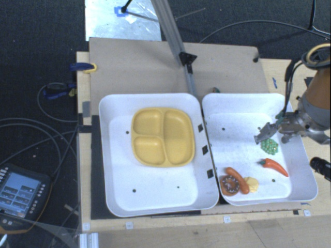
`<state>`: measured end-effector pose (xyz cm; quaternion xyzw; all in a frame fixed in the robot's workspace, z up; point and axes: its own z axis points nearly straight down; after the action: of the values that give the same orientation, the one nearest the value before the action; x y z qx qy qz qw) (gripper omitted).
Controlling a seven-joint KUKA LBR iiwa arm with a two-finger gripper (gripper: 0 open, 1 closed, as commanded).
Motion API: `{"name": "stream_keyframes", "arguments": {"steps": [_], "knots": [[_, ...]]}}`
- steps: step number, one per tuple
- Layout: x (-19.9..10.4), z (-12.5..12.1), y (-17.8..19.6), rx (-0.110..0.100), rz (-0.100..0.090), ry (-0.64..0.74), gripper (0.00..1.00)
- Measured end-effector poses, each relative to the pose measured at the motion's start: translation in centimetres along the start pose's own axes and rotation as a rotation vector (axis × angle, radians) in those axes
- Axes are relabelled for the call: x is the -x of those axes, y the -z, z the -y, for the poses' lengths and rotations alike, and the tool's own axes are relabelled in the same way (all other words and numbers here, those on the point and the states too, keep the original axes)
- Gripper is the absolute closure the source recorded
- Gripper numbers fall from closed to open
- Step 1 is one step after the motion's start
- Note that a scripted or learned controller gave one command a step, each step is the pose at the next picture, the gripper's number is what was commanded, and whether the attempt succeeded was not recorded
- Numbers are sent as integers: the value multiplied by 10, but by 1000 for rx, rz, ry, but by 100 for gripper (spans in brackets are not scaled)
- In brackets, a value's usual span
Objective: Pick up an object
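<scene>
Donut (229, 184), sausage (237, 179) and a yellow piece (252, 183) sit at your right bin's (243, 107) near edge. End effector (269, 134) hovers just above the green cluster (269, 146) — directly below it. Can't tell its state. Carrot (274, 166) lies nearer you, long axis left-right, slightly tilted.

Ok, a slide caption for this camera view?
Gripper hovers beside green peas in right bin; yellow divided plate sits in left bin.
</scene>
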<state>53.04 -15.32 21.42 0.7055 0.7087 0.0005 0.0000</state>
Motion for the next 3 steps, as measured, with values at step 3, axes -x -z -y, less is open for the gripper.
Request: {"name": "stream_keyframes", "arguments": {"steps": [3], "knots": [[-2,7,-100,-4,-1,-5,0]]}}
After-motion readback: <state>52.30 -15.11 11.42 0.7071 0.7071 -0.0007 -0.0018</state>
